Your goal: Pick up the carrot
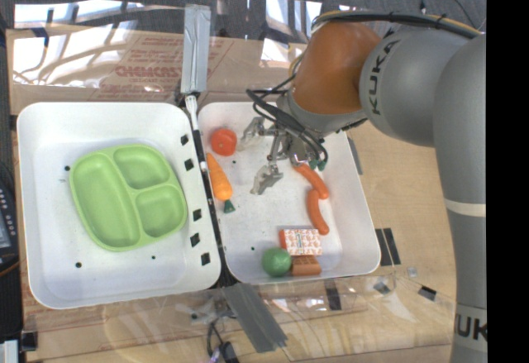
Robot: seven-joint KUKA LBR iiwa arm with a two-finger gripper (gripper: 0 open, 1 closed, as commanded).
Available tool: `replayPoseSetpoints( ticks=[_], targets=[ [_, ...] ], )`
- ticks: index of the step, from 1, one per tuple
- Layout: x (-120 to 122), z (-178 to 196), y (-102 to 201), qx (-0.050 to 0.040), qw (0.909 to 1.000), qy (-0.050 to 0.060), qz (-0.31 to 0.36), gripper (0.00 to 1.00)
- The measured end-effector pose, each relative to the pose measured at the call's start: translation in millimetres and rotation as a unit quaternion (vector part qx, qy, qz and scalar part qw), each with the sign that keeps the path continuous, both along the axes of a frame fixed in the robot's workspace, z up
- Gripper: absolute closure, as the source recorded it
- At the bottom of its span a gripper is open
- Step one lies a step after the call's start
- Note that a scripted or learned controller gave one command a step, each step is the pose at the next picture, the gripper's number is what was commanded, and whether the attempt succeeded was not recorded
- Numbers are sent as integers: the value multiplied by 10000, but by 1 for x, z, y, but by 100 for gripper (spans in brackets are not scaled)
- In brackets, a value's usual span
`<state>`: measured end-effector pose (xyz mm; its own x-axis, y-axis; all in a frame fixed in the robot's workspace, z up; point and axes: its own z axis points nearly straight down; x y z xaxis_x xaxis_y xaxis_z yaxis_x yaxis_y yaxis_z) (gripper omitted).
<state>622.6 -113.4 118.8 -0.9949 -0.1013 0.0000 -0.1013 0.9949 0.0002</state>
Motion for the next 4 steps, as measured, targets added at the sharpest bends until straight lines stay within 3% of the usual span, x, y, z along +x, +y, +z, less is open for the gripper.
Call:
replayPoseSetpoints(
  ticks=[1, 2, 3, 4],
  targets=[
    [-55, -28, 22, 2, 9975, 15, -710, 0],
    [-42, 20, -17, -4, 9856, -11, -1690, 0],
    [-42, -28, 21, -6, 10000, 2, -72, 0],
    [-41, -17, 22, -6, 10000, -7, -62, 100]
  ],
)
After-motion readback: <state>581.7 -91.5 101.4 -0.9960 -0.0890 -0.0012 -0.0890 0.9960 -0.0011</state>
